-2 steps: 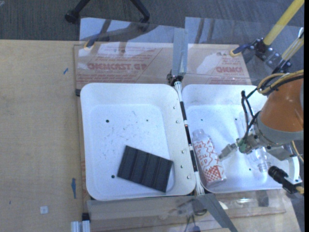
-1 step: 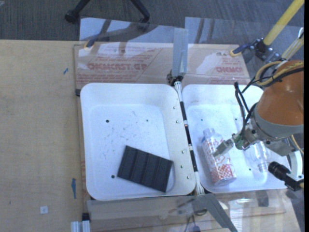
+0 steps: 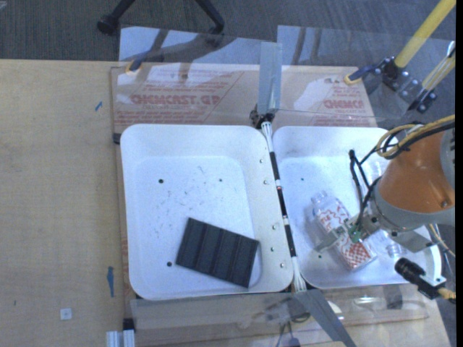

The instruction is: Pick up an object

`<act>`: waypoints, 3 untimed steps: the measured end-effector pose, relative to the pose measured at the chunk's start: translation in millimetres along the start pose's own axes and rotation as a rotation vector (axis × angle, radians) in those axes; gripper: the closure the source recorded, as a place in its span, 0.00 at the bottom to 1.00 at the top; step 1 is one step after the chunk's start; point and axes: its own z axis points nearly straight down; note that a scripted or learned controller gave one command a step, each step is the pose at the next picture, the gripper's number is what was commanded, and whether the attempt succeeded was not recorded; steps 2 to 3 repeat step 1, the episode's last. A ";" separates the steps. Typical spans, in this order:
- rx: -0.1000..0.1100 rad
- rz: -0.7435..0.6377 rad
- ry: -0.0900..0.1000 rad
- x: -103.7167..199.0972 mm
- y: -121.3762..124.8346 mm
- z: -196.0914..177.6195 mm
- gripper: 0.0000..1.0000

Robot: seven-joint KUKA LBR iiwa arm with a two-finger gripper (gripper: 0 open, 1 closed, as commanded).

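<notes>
The end effector (image 3: 346, 236) hangs low in the right bin (image 3: 304, 157), directly over a red-and-white patterned packet (image 3: 340, 231) whose long axis runs diagonally beneath it; whether it is wide or narrow cannot be told.

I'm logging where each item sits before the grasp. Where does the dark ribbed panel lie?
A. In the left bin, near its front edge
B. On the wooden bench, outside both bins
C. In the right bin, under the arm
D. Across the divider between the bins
A: the dark ribbed panel lies flat in the left bin, toward its front edge, apart from the divider.
</notes>
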 end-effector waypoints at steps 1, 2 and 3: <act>-0.002 0.002 -0.002 -0.4 0.2 -9.2 1.00; -0.002 0.002 -0.002 -0.4 0.2 -9.2 1.00; -0.002 0.002 -0.002 -0.4 0.2 -9.2 1.00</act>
